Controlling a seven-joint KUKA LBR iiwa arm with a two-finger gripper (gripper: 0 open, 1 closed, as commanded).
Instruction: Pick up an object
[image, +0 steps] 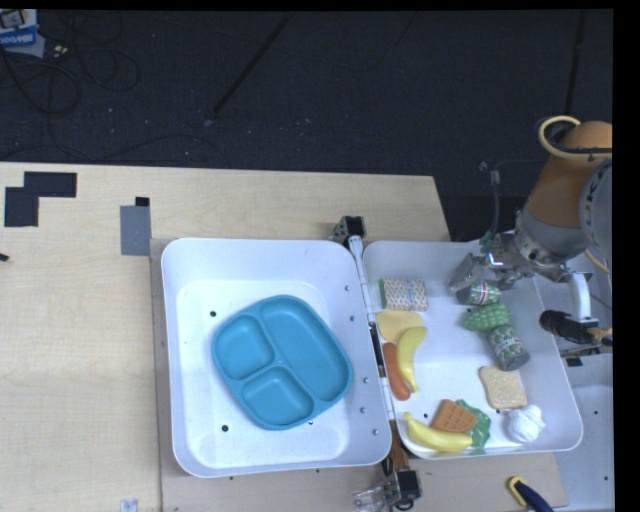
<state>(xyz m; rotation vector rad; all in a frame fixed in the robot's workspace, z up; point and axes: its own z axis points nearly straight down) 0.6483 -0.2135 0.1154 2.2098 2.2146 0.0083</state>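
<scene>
My gripper (478, 275) reaches in from the right and hovers over the far part of the right bin (560, 425). Just under it sits a small red, white and green object (484, 294), and I cannot tell whether it is gripped. Close by lie a green leafy toy (487, 318) and a dark can (508, 347) on its side. Further left are a patterned block (404, 293), a yellow banana (410, 345) and a hot dog (397, 373).
A toast slice (502, 388), a white lump (524, 424), a waffle (453, 415) and a second banana (435, 436) lie near the right bin's front. The left bin (185, 300) holds a blue divided plate (280, 360). Wooden bench extends to the left.
</scene>
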